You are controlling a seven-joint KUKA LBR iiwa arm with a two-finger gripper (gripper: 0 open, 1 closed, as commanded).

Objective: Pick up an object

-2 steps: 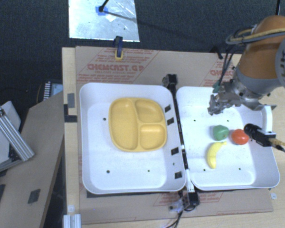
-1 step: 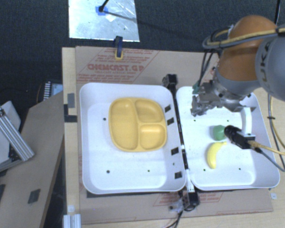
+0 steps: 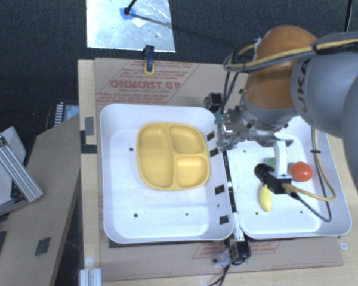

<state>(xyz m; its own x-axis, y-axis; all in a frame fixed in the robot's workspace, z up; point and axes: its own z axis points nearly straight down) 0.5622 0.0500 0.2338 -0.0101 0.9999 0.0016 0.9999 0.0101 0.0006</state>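
Observation:
An orange-red ball [image 3: 301,171] lies in the right bin [image 3: 322,219], towards its right side. In front of it, near the bin's middle, lies a small yellow banana-shaped piece [image 3: 266,199]. My gripper [image 3: 224,133] hangs below the orange-banded wrist at the right bin's far left corner, close to the wall between the two bins. It stands to the left of and behind both objects, apart from them. Nothing shows between its fingers. The arm hides the far part of the right bin.
The left bin [image 3: 116,213] holds a yellow plate with three compartments [image 3: 172,155], lying flat in its middle. A thin green sliver [image 3: 274,158] shows just left of the ball, partly hidden. Cardboard lies under both bins.

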